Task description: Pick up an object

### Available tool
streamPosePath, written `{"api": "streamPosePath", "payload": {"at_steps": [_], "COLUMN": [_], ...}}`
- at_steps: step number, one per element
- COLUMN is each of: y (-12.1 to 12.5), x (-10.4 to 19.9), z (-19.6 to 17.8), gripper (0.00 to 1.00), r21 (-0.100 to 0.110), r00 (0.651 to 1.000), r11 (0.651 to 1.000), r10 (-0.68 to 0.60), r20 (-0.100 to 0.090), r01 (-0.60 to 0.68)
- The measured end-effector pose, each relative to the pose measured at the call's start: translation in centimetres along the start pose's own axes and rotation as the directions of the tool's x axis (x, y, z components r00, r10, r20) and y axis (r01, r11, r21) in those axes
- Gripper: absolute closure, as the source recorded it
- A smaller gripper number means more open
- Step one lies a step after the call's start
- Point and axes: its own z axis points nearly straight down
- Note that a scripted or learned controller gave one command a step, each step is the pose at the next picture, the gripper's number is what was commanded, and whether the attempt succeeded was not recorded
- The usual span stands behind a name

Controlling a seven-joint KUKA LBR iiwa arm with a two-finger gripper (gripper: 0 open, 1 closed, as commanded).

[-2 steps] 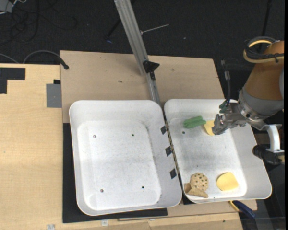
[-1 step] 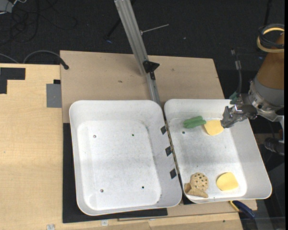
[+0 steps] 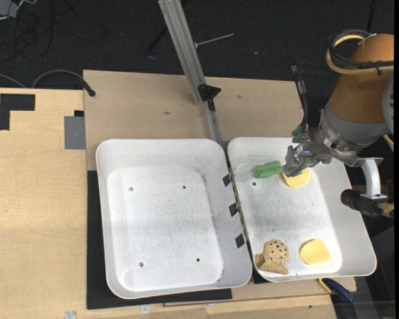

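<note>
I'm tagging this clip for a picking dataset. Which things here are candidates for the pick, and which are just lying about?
Job: end effector; green piece, yellow disc, yellow block and cookie, all in the right bin.

Lying about: left bin, metal rail, cables on the floor.

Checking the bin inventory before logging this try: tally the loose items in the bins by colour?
Yellow: 2, a round piece under the gripper, and another piece near the right bin's front.
Green: 1, a long piece.
Tan: 1, a speckled, cookie-like item.
Total: 4, all in the right bin.
</note>
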Motion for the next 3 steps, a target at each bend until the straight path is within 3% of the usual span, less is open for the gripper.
{"api": "streamPosePath", "payload": {"at_steps": [3], "y": [0.1], "x": [15.7], "z": [0.7], "gripper": [1.00], "r21": [0.001], "r00": [1.000], "r11": [1.000], "r10": [0.000], "r20": [0.001], "r01": [0.000]}}
